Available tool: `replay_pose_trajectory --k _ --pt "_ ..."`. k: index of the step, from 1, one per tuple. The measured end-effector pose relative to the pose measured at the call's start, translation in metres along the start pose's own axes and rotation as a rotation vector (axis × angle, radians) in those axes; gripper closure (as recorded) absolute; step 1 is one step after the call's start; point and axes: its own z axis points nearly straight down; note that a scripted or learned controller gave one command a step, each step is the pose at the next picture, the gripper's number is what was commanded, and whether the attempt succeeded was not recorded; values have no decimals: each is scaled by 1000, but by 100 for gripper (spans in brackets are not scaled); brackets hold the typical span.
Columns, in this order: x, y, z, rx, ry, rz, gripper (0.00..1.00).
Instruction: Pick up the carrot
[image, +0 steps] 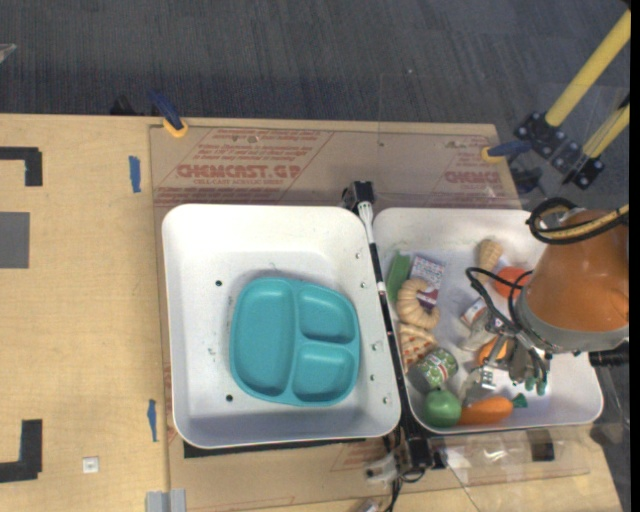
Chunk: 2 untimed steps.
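The gripper (507, 372) hung just above the carrot (487, 409) by the right bin (590, 400)'s front wall; its state was unclear. Crowding from the green ball (442, 407) could spoil the grasp.

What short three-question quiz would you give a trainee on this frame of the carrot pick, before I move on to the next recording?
1. True or false: the carrot lies in the same bin as the teal divided plate.
2. What lies right beside the carrot, toward the left bin? A) a green round item B) a blue cup C) a spoon
3. Fill in: the gripper hangs over the ____ bin.

Key
1. False: the carrot lies near the front edge of the right bin; the plate sits in the left one.
2. A, the green round item.
3. Right, just above the carrot in the picture.
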Motion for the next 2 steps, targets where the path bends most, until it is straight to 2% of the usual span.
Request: replay_pose_trajectory --k 1,2 --pt "-4 2 -13 -3 -13 1 100" --pt "-4 2 -12 -3 -12 0 0"
